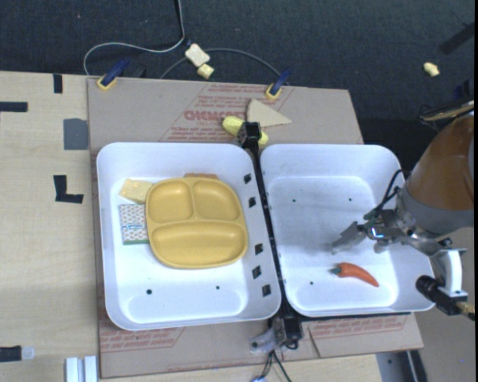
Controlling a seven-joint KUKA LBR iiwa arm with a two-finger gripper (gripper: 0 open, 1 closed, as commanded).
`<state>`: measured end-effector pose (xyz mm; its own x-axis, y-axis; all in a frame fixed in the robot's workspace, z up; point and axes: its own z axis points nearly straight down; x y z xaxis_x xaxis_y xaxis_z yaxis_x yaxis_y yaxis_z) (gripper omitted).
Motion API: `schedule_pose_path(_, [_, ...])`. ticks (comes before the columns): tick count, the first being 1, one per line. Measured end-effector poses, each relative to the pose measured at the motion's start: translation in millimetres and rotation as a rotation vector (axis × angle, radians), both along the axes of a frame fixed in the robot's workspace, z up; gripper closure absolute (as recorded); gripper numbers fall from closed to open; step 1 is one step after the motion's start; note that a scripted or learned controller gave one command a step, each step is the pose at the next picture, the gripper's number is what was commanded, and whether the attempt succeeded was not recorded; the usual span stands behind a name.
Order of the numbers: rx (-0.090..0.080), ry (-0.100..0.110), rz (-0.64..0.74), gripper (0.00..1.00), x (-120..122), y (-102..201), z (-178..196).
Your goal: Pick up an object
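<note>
Red print runs across the cardboard sheet [215, 110] under the bins — too small to read.

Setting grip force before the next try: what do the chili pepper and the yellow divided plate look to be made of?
Chili pepper: likely moulded plastic or rubber, a toy; uniform orange-red skin, slight sheen, green stem end. Hard or soft, I cannot tell.
Yellow divided plate: likely rigid plastic, matte; one even colour, rounded moulded compartments.

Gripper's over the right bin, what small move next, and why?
Probably ease the gripper toward the near rim and lower it over the orange pepper. The pepper lies loose on the right bin floor just beside the fingertips, apart from them, and nothing sits between them.
</note>
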<state>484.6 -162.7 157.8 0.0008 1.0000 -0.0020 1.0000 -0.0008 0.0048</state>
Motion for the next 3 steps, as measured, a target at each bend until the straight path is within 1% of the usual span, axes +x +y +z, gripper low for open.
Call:
schedule_pose_path(1, [-0.001, 0.004, 0.001, 0.0, -1, 13, -75])
schedule_pose_path(2, [-0.004, -0.002, -0.001, 1.0, 1, 11, -60])
schedule_pose_path(3, [-0.003, -0.001, -0.001, 0.0, 1, 11, -61])
